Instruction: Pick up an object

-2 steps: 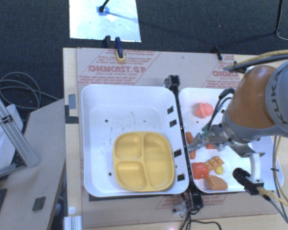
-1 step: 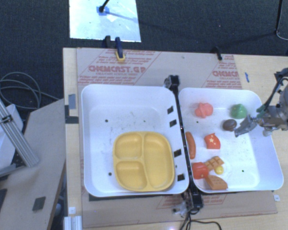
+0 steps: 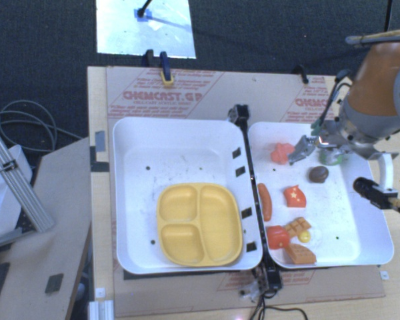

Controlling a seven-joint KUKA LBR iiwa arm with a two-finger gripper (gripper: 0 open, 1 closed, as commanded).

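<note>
My gripper (image 3: 315,148) hangs over the back part of the right bin (image 3: 373,245), under the grey wrist with its orange band. A green item (image 3: 331,157) lies right beneath it, partly hidden by it. Just left of the gripper sits a salmon-coloured toy piece (image 3: 280,153). A brown ball (image 3: 318,174) rests a little in front of it. Nearer the front lie a red strawberry-like piece (image 3: 294,196) and an orange sausage (image 3: 265,202) along the bin's left wall.
At the right bin's front left corner sit a red piece (image 3: 277,235), a waffle (image 3: 298,227), a small yellow piece (image 3: 306,236) and an orange wedge (image 3: 300,253). A yellow divided plate (image 3: 200,222) lies in the left bin (image 3: 137,145).
</note>
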